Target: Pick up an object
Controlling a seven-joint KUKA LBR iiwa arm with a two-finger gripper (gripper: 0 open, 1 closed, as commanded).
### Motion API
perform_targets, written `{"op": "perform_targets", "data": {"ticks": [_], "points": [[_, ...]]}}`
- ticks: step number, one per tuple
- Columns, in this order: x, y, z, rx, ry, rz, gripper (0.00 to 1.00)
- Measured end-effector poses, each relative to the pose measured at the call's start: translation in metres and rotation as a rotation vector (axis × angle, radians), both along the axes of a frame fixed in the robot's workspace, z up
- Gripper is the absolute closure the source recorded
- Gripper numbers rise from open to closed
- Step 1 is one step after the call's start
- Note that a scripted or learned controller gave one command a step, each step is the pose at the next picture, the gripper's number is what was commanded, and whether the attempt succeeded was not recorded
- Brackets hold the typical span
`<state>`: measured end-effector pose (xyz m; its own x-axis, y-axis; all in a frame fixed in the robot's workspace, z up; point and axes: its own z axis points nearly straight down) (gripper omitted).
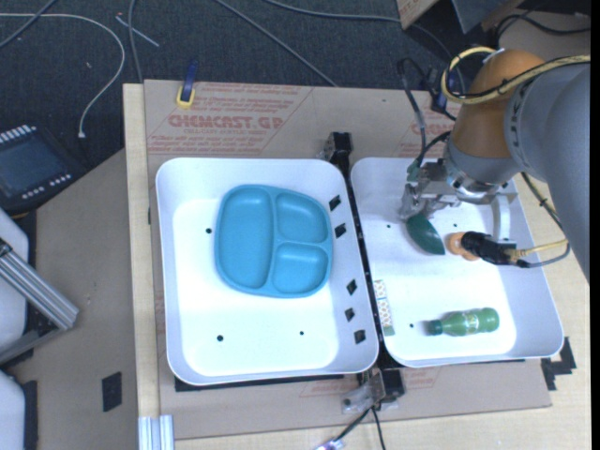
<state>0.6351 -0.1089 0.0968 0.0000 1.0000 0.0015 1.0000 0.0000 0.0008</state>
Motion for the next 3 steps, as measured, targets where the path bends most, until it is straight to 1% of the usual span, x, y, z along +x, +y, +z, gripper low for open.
{"op": "perform_targets", "data": {"ticks": [1,2,3], "points": [[0.007,0.006,0.062,-0.002,-0.005,0.001,1.0],[0.006,0.003,0.127,-0.003,-0.007,0.001,1.0],[0.008,0.003,0.177,-0.002,-0.006,0.001,1.0]]}}
